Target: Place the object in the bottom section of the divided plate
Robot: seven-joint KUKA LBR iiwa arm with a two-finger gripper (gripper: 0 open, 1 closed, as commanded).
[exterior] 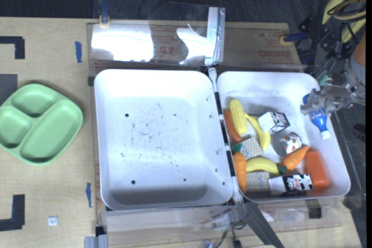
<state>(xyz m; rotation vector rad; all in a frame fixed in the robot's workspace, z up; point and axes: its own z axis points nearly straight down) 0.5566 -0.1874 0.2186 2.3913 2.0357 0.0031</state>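
Over the right rim of the right bin [343,166], the gripper [321,103] hangs with a blue-and-white object [319,123] poking down below it. That object looks like a small tube or bottle, but whether it is really pinched there or only lies under the gripper I cannot tell.

Most of the toy food sits heaped at the near end of the right bin: an ear of corn [236,115], two bananas [259,130] [261,165], a carrot [296,155], an orange bottle [317,170], a small milk carton [273,121] and a black-and-white carton [298,183] crowded against one another. The left bin [116,90] stands just beside it, their rims touching along the middle.

The green divided plate [39,123] rests on the surface near its left edge, well apart from both bins, its large section lying toward the near right and two small ones toward the far left.

Risks, as I judge them: if the blue-and-white object is held at all, it appears to be held by its top end, so it may swing or slip out on the long carry across the left bin. The plate is shallow and unfixed, so a drop from height could bounce the object into a small section or push the plate aside. A grasp that has missed would carry nothing over.
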